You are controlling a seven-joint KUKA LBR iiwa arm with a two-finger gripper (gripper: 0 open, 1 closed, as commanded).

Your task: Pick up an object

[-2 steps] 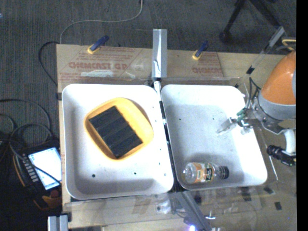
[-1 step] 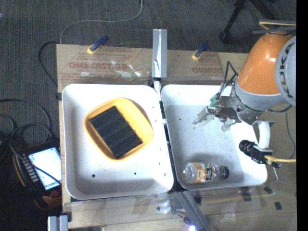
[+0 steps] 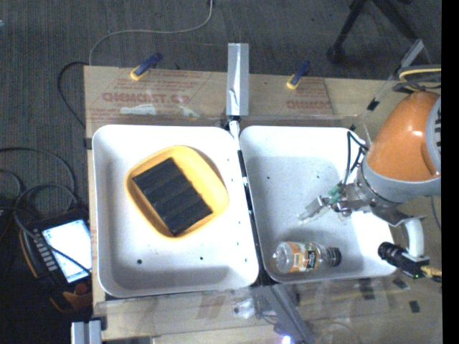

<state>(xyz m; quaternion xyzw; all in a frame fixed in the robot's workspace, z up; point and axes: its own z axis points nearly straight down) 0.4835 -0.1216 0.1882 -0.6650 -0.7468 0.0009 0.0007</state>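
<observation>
Tool (image 3: 315, 208) over right bin (image 3: 287, 149); clear plastic bottle (image 3: 307, 256) lying sideways nearby.

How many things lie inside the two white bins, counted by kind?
Yellow dish with a black ridged insert, in the left bin: 1
Clear plastic bottle, lying on its side in the right bin: 1
Total: 2

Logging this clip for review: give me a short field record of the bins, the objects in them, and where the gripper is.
left bin: holds a yellow tray with a dark ridged insert
right bin: holds a clear plastic bottle lying on its side near the front wall
gripper: over the right bin, above and apart from the bottle
held object: none seen
</observation>
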